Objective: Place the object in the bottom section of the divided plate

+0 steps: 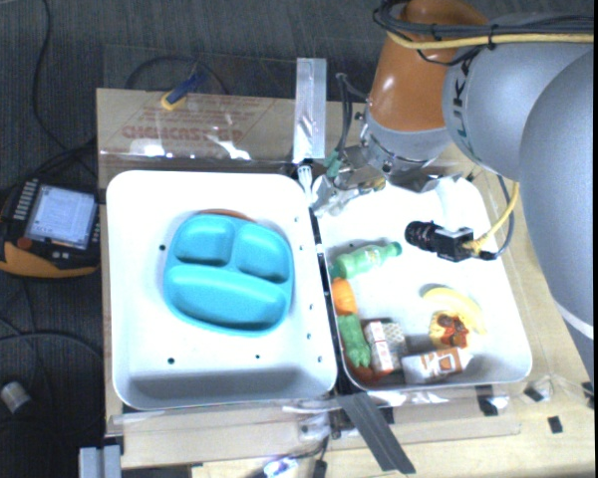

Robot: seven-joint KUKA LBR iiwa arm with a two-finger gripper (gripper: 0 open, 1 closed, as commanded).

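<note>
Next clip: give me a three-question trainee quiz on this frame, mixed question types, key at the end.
1. True or false: the blue divided plate lies in the left bin.
2. Which bin holds the green bottle? A) left B) right
3. Fill in: the tool hangs near the right bin's top-left ______.

Key: 1 true; 2 B; 3 corner.

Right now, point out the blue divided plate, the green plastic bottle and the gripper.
blue divided plate [229,272], camera view, bottom section floor.
green plastic bottle [364,260], camera view, mid-body.
gripper [331,195], camera view, between fingertips.
</note>
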